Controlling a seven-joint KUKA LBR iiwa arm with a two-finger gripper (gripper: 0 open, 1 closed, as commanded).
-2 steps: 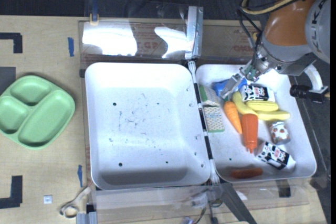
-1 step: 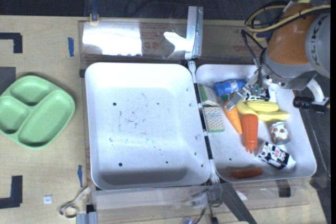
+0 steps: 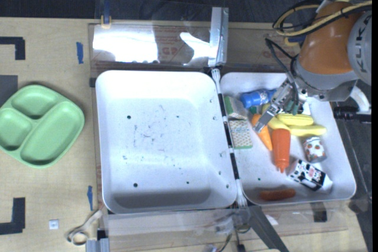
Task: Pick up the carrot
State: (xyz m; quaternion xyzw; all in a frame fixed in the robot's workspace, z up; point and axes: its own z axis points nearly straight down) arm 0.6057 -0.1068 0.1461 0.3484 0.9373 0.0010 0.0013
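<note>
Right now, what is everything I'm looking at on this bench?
Left bin: one, white, middle of the bench.
Right bin: one, white, beside it, holding the toys.
Carrot: one, orange, centre of the right bin.
Banana: one, yellow, just above the carrot's top.
Blue bottle: one, blue, upper left of the right bin.
Sausage: one, red-brown, near the front wall of the right bin.
Black-and-white carton: one, lower right of the carrot.
Round ball: one, white with brown patches, right of the carrot.
Divided plate: one, green, far left on the bench.
Gripper: one, grey, over the carrot's top end.
</note>
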